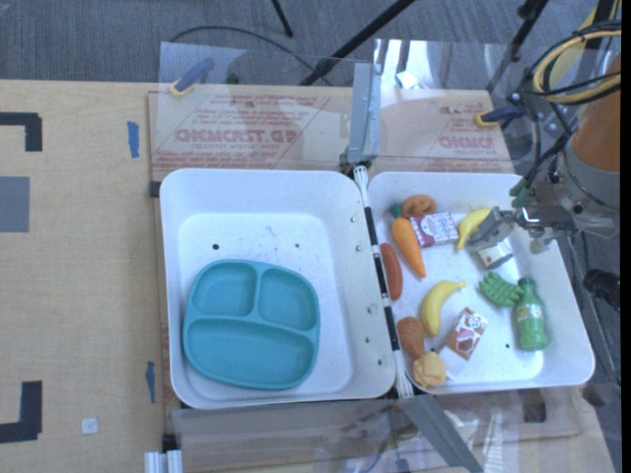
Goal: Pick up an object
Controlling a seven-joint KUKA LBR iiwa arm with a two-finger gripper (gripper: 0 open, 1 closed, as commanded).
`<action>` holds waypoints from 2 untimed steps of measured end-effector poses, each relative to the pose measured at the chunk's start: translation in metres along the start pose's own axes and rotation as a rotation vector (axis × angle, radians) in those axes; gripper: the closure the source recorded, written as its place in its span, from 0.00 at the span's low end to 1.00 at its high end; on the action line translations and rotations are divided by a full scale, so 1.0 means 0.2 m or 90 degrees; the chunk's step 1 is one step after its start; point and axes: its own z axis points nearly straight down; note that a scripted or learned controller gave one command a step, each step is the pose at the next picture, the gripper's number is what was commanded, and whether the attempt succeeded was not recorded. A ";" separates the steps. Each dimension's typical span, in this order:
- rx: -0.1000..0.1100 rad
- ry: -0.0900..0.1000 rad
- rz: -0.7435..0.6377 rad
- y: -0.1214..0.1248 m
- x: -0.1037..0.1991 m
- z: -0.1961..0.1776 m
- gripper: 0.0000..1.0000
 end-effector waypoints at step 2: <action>-0.002 0.000 0.133 0.34 -0.42 0.92 0.00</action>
